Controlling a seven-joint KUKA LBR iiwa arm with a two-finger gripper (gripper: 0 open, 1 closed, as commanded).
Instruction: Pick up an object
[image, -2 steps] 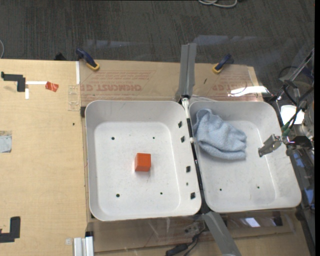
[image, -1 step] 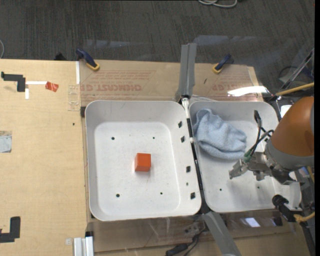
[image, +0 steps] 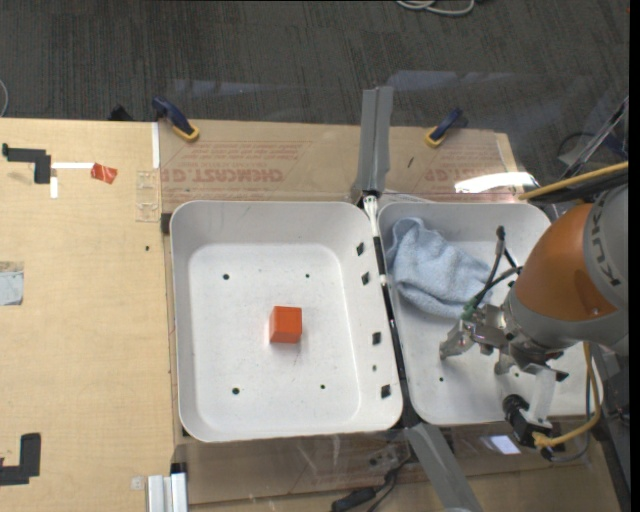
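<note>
**Arm over the right bin, orange block lying apart in the left bin**

A bench is seen from above, bearing two shallow white bins side by side. The gripper is poised low over the floor of the right bin, carried by a grey arm with an orange band entering from the right. Nothing is seen between its fingers; whether they are parted or closed cannot be told at this size.

Just behind the gripper, a crumpled pale blue cloth is heaped against the bin's far corner, probably left loosely where it fell. Well off to the gripper's left, across the raised rims where the bins meet, a small orange block sits alone near the middle of the left bin.

Open floor surrounds the block on every side, so ample room is judged available. The cloth, nearer, is crowded by the bin wall.
</note>
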